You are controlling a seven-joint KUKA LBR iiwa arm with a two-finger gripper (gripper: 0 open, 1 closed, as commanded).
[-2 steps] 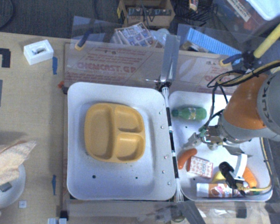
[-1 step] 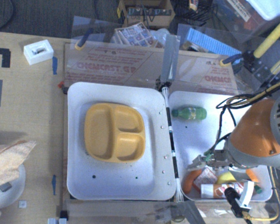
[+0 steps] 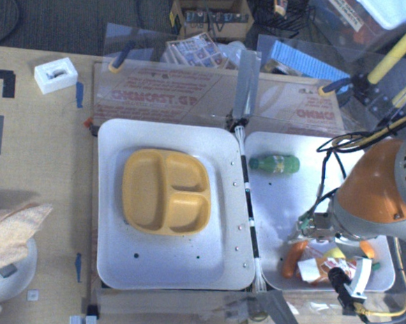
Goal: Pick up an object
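The right bin [image 3: 284, 199] holds a green bottle [image 3: 275, 163] lying on its side near its far left corner. A small heap lies at the bin's near edge: an orange piece [image 3: 292, 260], a white piece [image 3: 309, 271], a yellow piece [image 3: 335, 255] and another orange bit [image 3: 368, 248]. My gripper [image 3: 314, 236] hangs low over the left part of that heap, under the orange band of the arm [image 3: 376, 189]. The arm hides part of the heap, and nothing can be made out between the gripper and the objects.
The left bin [image 3: 111, 255] carries a yellow divided plate [image 3: 167, 191] in its middle. A white box [image 3: 55, 74] and a crumpled cloth [image 3: 5, 230] lie on the bench to the left. Clear plastic walls stand behind both bins.
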